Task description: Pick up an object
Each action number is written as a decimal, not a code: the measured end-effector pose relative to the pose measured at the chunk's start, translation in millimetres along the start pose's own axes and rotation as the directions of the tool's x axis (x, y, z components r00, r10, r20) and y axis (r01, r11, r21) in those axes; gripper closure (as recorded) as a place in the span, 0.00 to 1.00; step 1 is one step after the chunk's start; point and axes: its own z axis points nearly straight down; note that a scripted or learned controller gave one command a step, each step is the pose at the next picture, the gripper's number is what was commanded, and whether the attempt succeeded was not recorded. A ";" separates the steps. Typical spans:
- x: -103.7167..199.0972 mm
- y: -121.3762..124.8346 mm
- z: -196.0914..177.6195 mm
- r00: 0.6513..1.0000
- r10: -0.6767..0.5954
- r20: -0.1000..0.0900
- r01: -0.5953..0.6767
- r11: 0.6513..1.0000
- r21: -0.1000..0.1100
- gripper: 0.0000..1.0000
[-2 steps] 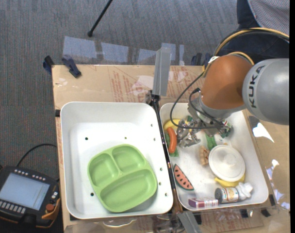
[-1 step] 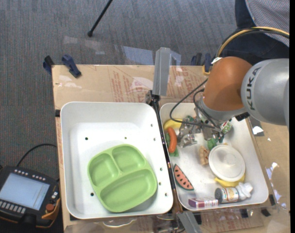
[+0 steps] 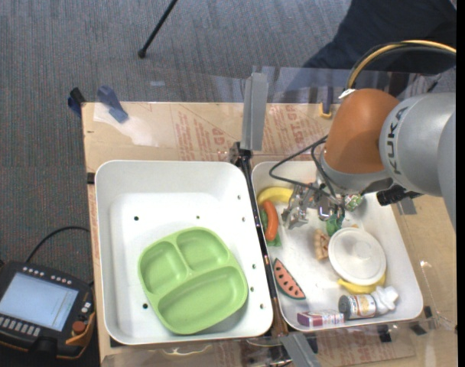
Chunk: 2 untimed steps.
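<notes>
The grey KUKA arm with the orange band (image 3: pixel 385 140) is reached in over the right shallow white bin (image 3: pixel 404 270), its metal 2-finger gripper (image 3: pixel 303 206) lowered above that bin's far left part.

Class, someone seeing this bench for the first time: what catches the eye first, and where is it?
The big grey and orange arm reaches in from the right, its pincer low over the right bin, which is crowded with toy food, a white bowl and a bottle. A green divided plate lies in the left bin.
</notes>
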 end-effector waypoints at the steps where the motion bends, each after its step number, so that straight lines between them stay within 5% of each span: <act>1: 59.2 -25.5 1.1 0.969 0.248 -0.004 -0.248 0.969 0.001 1.00; 2: 38.8 -27.5 0.9 0.792 0.611 -0.001 -0.611 0.792 0.003 1.00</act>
